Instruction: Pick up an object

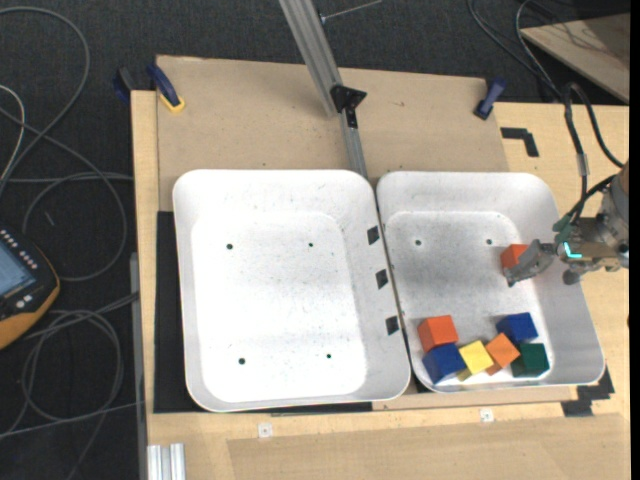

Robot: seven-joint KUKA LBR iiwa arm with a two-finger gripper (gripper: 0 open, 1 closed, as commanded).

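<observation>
The gripper point(528, 264) reaches into the right bin point(440, 193) from its right rim, its fingers closed around a small orange block point(514, 257) (held above the bin floor, I judge), which sits up-bin of the block cluster point(482, 346) at the near wall.

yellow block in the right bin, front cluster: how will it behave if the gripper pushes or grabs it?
The yellow block looks rigid and flat-faced, so it probably slides rather than rolls. It sits tight between the blue block and an orange block, so a push likely shifts them too, and fingers may lack room.
</observation>
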